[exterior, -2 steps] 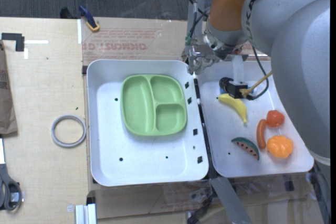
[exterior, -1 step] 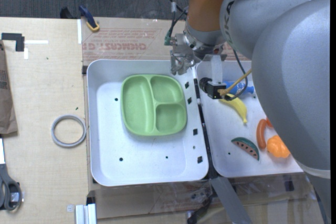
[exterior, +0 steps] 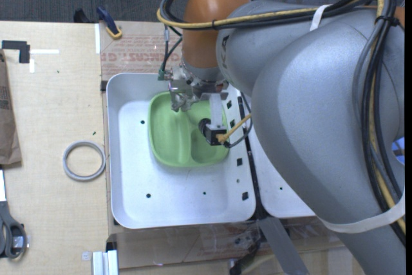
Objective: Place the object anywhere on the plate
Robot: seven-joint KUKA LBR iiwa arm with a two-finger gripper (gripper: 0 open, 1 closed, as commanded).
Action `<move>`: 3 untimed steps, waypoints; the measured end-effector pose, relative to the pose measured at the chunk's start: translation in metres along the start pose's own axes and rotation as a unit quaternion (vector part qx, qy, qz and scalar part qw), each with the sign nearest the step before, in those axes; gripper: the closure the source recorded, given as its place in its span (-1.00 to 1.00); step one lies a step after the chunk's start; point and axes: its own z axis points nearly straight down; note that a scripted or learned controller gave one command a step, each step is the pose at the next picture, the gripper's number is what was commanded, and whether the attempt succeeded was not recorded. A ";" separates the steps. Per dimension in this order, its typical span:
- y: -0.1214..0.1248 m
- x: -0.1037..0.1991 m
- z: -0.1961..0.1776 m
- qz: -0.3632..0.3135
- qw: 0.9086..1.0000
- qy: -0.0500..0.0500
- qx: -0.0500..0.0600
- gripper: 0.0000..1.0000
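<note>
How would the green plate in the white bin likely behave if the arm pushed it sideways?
The green plate lies flat with a low rim, so it would probably slide, not tip. The white bin looks smooth, so little should resist it. Its matte, moulded look suggests light, stiff plastic.

- One light-green, shallow plastic plate [exterior: 172,138], lying in the left bin.
- Two shallow white bins: the left white bin [exterior: 129,183] in plain view, the right white bin [exterior: 277,193] mostly hidden under the arm.
- One grey tape ring [exterior: 84,160] on the pale wooden tabletop [exterior: 51,106].
- One brown paper bag [exterior: 8,116] at the left edge.
- One blue-and-yellow clamp [exterior: 109,22], as far as the blur allows.
- One pair of scissors [exterior: 11,238], partly cut off.
</note>
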 end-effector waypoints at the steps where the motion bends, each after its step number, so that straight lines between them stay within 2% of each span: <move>1: -0.003 -0.070 -0.087 0.002 1.000 0.000 -0.002 1.00; 2: 0.008 -0.017 -0.010 0.000 1.000 0.000 0.000 1.00; 3: -0.030 -0.042 -0.094 0.002 1.000 0.000 -0.001 1.00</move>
